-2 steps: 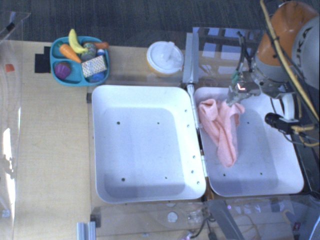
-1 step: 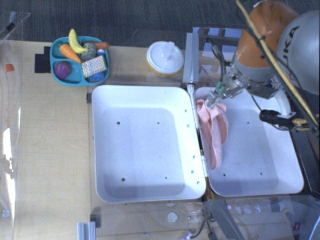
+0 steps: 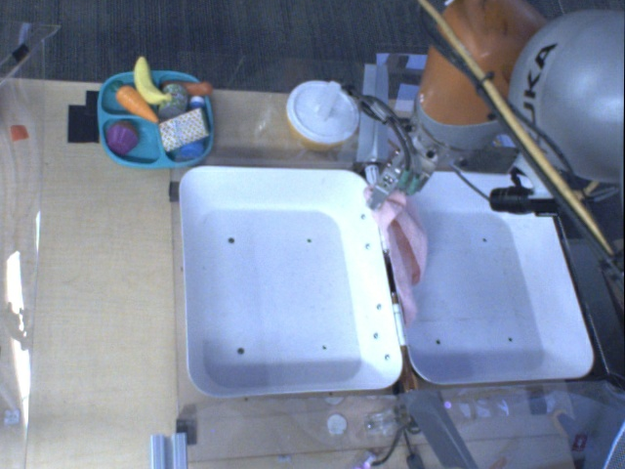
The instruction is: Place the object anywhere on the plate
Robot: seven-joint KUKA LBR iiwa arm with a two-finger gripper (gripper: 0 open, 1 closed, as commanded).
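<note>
1. From the camera view, we see the arm (image 3: 508, 76) reaching in from the right, and its gripper (image 3: 395, 179) sits over the seam between the two white bins, near their far edge.
2. A pink cloth (image 3: 405, 247) hangs from the gripper, its top bunched between the fingers and the rest draped down along the left wall of the right bin (image 3: 508, 291). So we read the fingers as pinching the cloth's upper end.
3. We judge the carry step to be in hand: the object is lifted, but no placing is done yet.
4. The only plate-like thing we can spot is the blue divided plate (image 3: 156, 120) at the bench's far left, already loaded with toy food, a banana (image 3: 146, 81) and a carrot (image 3: 135, 101) among them. It lies well apart from the gripper, beyond the left bin (image 3: 283, 281).
5. The next move, we reckon, calls for a long sweep left, with the grip kept firm, since the limp cloth could drag or slip.
6. Hard to make out: the fingertips themselves are small and tangled with cables, and the cloth's lower end blurs into the bin wall. A white lidded cup (image 3: 322, 113) stands near the path.
</note>
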